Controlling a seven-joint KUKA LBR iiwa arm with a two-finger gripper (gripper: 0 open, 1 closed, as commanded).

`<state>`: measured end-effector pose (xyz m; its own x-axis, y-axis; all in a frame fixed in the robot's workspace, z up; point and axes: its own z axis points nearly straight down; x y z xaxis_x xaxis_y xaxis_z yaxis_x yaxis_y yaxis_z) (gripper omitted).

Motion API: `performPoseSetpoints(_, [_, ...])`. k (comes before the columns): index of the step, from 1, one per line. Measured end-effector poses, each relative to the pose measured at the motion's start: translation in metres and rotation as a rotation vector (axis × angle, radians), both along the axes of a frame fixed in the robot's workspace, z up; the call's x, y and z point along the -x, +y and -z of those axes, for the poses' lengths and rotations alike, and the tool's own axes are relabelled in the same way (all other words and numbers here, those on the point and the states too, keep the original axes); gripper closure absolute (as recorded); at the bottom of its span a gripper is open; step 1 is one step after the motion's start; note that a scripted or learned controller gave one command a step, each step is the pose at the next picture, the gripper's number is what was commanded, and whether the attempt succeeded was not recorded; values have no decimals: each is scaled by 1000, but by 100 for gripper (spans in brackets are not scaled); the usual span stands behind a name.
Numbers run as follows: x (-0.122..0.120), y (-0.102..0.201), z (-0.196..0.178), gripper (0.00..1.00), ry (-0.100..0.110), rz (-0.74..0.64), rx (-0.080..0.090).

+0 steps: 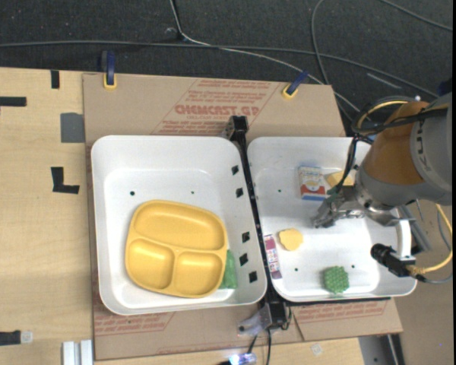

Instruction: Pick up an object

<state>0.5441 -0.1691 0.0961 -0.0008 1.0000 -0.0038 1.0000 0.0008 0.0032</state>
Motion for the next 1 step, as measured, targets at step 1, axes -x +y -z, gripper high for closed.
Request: performPoseSetpoints(1, [0,-6,-44,100,1,1,-3])
